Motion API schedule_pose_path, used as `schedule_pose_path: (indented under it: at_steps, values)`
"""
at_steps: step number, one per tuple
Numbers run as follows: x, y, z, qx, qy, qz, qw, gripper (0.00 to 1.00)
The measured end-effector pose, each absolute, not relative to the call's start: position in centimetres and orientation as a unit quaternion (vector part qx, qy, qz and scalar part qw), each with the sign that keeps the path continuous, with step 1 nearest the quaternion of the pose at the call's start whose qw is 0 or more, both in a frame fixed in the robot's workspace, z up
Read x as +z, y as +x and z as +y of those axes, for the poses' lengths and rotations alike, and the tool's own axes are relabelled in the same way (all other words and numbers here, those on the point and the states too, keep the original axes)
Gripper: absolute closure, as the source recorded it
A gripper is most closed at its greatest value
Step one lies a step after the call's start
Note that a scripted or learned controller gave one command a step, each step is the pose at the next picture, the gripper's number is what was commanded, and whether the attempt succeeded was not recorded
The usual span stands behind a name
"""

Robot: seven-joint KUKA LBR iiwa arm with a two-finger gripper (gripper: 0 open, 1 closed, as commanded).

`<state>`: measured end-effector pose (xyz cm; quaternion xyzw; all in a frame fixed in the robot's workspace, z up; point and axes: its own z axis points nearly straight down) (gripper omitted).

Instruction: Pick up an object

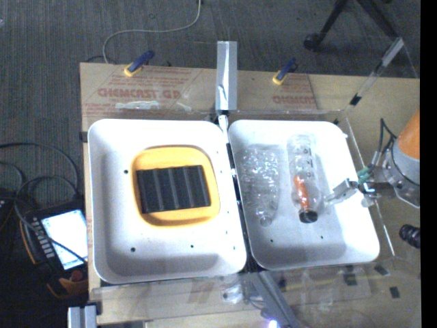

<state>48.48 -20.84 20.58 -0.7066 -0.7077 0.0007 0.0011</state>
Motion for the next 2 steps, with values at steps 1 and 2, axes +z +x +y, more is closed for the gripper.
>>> schedule_pose_path:
  at_steps: [1,2]
  values:
    - [9.12,52.49,-17.91,-0.0022,-0.610,-0.792,-0.005,0.00]
    - [9.97,52.48,-17.89,-0.0027,-0.611,-0.792,-0.004,1.00]
